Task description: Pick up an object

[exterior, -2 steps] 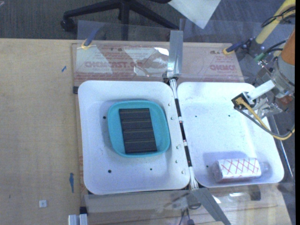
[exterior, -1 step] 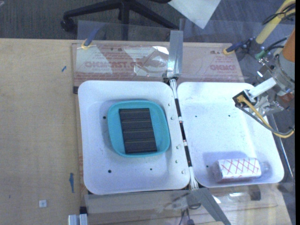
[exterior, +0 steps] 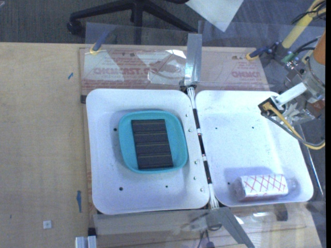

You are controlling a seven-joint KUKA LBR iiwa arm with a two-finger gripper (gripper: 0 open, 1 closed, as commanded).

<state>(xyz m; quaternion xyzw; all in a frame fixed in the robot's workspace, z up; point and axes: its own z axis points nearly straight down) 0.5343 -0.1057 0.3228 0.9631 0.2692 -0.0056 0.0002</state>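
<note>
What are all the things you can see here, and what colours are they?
Bins: 2, white, left bin and right bin side by side on the bench.
Dish: 1, turquoise, middle of the left bin.
Ribbed block: 1, dark grey, lying on the dish.
Wrapped packet: 1, white with red criss-cross lines, near edge of the right bin.
Chair base: 1, black, on the floor beyond the bench.
Robot arm: 1, grey, above the right bin's right side.

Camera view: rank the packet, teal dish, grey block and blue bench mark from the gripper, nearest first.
From the gripper:
1. Packet, right bin.
2. Teal dish and the grey block on it, left bin: too close to call.
3. Blue mark, bench's left side.
</note>
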